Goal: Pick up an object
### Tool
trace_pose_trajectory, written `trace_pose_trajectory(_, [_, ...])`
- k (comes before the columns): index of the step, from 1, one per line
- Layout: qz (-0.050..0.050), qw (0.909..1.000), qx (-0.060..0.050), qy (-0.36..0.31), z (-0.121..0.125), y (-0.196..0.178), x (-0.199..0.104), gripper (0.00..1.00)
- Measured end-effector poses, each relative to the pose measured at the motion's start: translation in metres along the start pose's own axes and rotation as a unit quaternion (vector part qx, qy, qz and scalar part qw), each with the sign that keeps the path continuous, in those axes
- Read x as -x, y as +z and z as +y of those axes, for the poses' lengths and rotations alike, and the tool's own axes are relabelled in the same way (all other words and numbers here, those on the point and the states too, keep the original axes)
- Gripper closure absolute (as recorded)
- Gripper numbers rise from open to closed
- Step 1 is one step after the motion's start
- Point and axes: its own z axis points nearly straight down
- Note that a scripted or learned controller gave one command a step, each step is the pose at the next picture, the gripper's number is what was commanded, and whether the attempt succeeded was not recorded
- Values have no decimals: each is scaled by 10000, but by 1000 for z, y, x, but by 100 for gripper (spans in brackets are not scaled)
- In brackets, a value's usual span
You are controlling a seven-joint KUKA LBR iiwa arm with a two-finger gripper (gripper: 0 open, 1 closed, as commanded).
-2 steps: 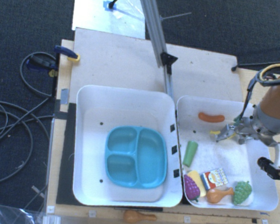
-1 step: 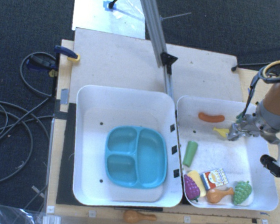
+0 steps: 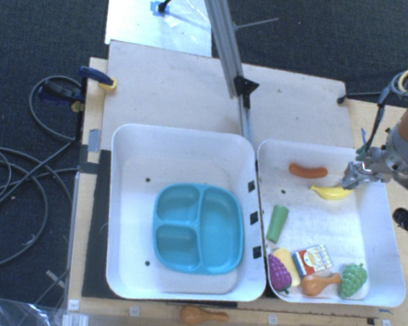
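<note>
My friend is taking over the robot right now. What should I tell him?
Gripper: low at the right bin's far right side, right by the banana; fingers unclear, nothing seen held.
Right bin: hot dog, green stick, purple grapes, small box, drumstick, green grapes.
Left bin: blue divided plate.
Done: nothing lifted.
Left: grab and lift one toy.

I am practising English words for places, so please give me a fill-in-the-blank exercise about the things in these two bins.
1. The blue tray lies in the ____ bin.
2. The hot dog lies just above the yellow ____.
3. The robot's hand is at the right end of the ____.
4. The green grapes lie in the right bin, near its lower ____ corner.

Missing words: left; banana; banana; right
</note>
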Motion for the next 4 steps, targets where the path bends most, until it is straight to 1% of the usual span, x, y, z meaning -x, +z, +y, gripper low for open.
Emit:
trace_pose_trajectory(1, [-6,10000,5,3,1,-65,5,100])
trace_pose_trajectory(2, [-3,10000,2,1,3,-120,5,100])
trace_pose_trajectory(3, [22,10000,-40,-15,-2,-113,-57,100])
trace_pose_trajectory(4, [18,10000,-42,-8,-8,-106,-101,100])
